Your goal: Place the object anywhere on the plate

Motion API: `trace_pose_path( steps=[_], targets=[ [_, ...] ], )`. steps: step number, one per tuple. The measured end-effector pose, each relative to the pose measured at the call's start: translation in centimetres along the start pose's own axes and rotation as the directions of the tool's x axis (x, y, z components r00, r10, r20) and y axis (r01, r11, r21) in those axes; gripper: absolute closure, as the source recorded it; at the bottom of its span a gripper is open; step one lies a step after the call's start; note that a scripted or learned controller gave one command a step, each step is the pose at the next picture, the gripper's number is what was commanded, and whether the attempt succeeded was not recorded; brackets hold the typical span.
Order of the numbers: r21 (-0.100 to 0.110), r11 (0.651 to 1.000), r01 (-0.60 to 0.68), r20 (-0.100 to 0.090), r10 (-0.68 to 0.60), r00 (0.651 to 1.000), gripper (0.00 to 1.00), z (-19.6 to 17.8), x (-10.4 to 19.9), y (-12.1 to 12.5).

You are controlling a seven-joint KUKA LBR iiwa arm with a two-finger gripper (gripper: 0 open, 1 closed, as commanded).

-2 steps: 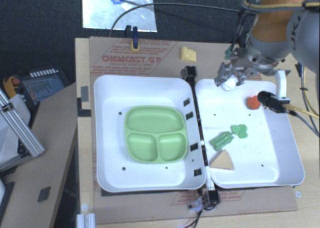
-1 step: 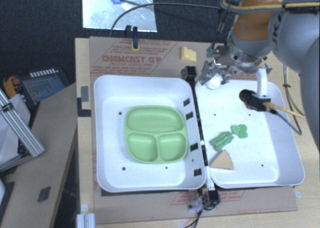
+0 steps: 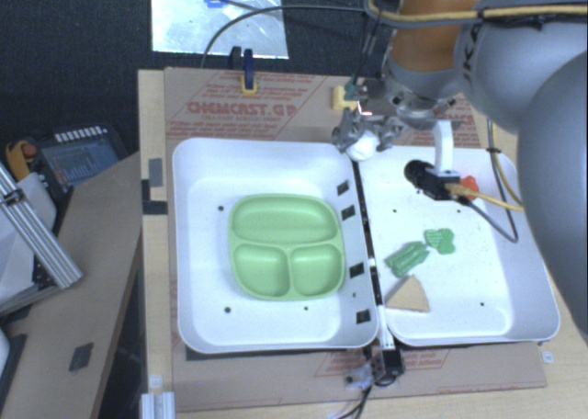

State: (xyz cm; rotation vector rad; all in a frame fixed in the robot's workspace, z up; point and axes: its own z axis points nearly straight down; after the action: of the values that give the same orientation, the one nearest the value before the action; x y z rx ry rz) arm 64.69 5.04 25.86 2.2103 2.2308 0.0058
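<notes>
Green plate [image 3: 283, 244] mid left bin [image 3: 193, 224], hand [image 3: 364, 137] above divider

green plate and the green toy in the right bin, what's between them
In the camera view, the raised divider where the two bins meet lies between the green plate and the green toy, plus bare white bin floor.

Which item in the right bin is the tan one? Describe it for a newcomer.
Start at the right bin, the one nearer the arm. Near its front edge, close to the divider between the bins, lies a tan wedge. It is flat and triangular, just below the green broccoli-like piece, its nearest neighbour.
</notes>
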Motion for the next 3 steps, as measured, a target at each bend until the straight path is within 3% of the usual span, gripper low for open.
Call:
trace_pose_path(
  steps=[1, 2, 3],
  targets=[
    [0.003, 1.000, 0.000, 0.000, 0.000, 1.000, 1.00, 2.3, 5.2, 0.7],
    [0.002, 1.000, 0.001, -0.002, -0.001, 1.000, 1.00, 2.4, 10.9, -0.2],
    [0.003, 1.000, -0.003, 0.001, 0.003, 1.000, 1.00, 3.2, 11.8, -0.8]
  ],
)
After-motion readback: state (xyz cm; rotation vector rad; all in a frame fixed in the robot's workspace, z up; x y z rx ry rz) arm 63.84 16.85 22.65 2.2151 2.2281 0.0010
